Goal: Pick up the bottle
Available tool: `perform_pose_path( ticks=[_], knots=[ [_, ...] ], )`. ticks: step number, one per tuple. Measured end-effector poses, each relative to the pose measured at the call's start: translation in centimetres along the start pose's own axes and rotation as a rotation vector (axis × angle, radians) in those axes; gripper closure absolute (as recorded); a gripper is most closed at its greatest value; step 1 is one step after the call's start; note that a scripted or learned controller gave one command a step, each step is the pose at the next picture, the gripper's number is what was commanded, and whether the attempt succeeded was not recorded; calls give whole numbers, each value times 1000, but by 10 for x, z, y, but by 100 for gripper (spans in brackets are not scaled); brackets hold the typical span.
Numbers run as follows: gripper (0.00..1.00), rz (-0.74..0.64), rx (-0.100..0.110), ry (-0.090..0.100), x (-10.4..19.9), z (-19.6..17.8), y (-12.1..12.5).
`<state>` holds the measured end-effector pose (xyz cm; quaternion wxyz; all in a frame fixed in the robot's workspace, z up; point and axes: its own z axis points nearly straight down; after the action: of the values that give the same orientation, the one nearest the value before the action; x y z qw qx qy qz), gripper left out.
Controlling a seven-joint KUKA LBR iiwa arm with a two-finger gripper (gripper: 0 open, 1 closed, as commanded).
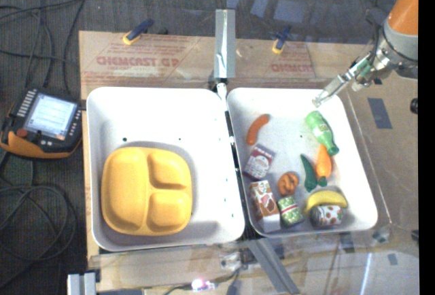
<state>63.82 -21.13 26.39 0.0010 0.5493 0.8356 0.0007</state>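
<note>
The green bottle (321,130) lies on its side in the right bin (360,171), near the bin's far right part, with its neck pointing toward the front. My gripper (324,97) hangs above the bin's far right corner, slanting down to the left. Its tip sits just above and behind the bottle, and I see nothing held in it.
Around the bottle lie an orange carrot (324,161), a dark green vegetable (309,175), a banana (326,200), a sausage (258,126), a packet (259,162) and several small cans and boxes. The left bin (102,107) holds a yellow divided tray (146,189).
</note>
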Motion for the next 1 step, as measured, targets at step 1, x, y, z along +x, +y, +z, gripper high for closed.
perform_pose_path(
  ticks=[1],
  knots=[
    [0, -74, 3, -3, -15, -14, 5]
  ],
)
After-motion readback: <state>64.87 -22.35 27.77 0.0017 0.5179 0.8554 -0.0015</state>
